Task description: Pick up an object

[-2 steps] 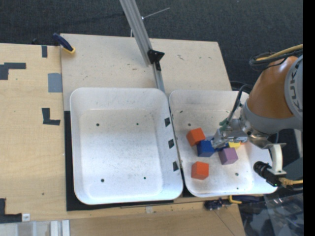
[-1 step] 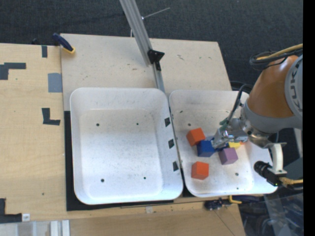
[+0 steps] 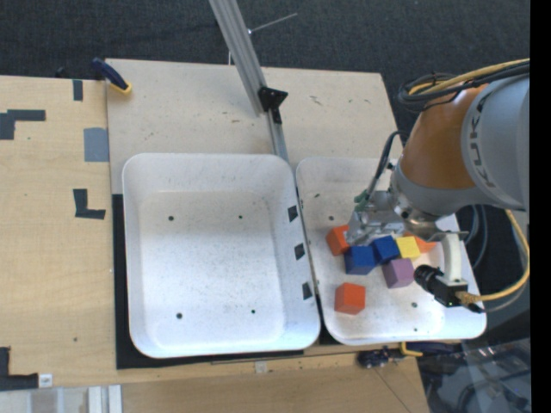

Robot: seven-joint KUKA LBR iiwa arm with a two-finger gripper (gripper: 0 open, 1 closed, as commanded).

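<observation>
Blocks sit bunched in the right bin (image 3: 344,179), just under and beside the gripper (image 3: 368,226): an orange block (image 3: 337,240) touching its left side, a blue block (image 3: 361,257) directly below it, a second blue block (image 3: 386,249) and a yellow block (image 3: 407,248) to its right, and a purple block (image 3: 398,272) beyond those. A second orange block (image 3: 349,298) lies apart, further below the gripper. We judge the step in hand to be the descent onto the cluster, before any lift. We cannot tell how the gripper is set, nor whether anything is caught in it, since the wrist hides that part. The next move calls for closing on one block alone and rising straight; the neighbours, packed edge to edge, may block the grasp or be dragged along. The left bin (image 3: 138,179) lies well to the gripper's left, and a metal pole (image 3: 245,50) slants above the bins' shared wall.
</observation>
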